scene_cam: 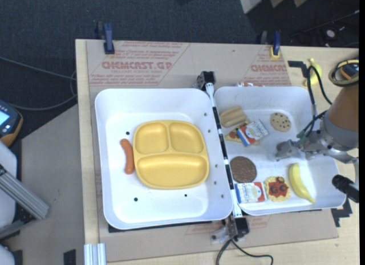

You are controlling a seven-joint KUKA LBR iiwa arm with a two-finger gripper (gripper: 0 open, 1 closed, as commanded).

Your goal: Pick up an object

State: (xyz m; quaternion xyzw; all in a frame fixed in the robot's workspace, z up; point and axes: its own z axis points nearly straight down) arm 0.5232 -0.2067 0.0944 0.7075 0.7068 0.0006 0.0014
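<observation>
The right bin [259, 91] holds several toy foods: a tan bun [232, 116], a cookie [280, 122], a small red, white and blue packet [249, 132], a brown patty [244, 168], a small carton [250, 192], a pizza piece [278, 188] and a yellow banana [300, 183]. My gripper [285, 149] comes in from the right and hangs low over the bin's bare floor. It is just above the banana's top end, right of the patty and below the cookie. I see nothing held in it.
The left bin [114, 121] holds a yellow divided plate [170, 154] with an orange sausage [128, 155] lying beside its left edge. Blue clamps [106, 35] stand at the bench's far edge. Yellow and black cables [315, 78] run at the far right.
</observation>
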